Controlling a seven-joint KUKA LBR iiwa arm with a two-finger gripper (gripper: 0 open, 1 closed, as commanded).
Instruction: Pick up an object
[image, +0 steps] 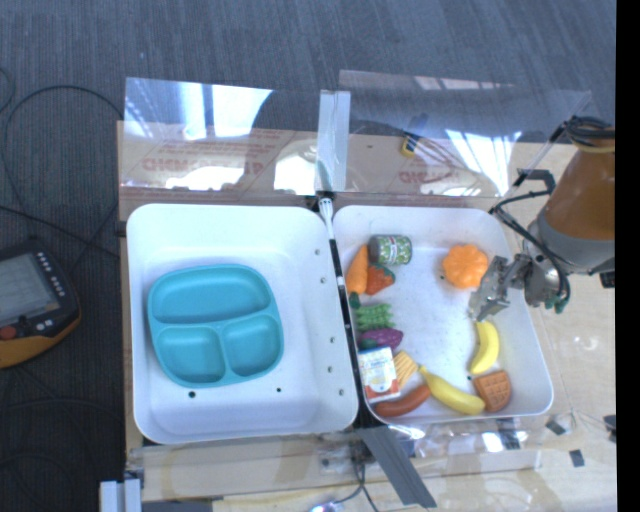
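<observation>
The tool (490, 300) hangs low in the right bin (440, 225), its tips spread slightly and gripping nothing. The small banana (486, 346) lies just below it; the orange (465, 266) sits beside it.

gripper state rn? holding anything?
Gripper: cannot be told; it sits in the right bin between the orange and a banana.

One fixed camera looks down at a slant from above the bench (200, 160), far enough off to take in both bins whole. The left bin (180, 225) and right bin (520, 330) lie side by side mid-frame; the arm (585, 200) enters from the right.
</observation>
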